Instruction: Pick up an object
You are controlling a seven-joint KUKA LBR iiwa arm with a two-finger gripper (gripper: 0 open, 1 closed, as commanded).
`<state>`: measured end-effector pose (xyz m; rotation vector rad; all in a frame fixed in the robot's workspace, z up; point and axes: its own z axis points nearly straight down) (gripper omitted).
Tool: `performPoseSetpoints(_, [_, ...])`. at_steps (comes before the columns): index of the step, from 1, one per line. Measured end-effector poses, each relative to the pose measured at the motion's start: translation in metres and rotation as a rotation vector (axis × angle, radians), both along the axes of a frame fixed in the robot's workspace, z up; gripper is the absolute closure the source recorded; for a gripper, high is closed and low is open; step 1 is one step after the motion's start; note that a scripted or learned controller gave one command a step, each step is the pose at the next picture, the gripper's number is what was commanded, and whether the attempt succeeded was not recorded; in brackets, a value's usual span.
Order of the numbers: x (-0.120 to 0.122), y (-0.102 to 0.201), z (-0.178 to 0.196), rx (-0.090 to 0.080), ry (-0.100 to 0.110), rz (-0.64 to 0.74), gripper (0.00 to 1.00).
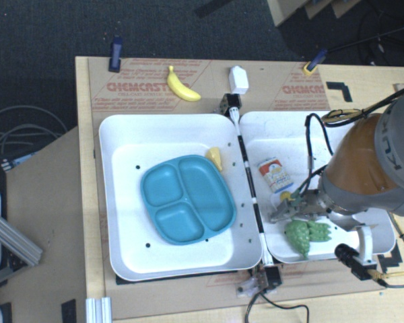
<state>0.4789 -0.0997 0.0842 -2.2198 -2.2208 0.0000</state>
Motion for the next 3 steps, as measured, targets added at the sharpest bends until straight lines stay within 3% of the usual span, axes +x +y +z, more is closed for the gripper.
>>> performPoseSetpoints(3, [0.0000, -0.0066, 0.0000, -0.001, -0.002, -0.001, 0.00])
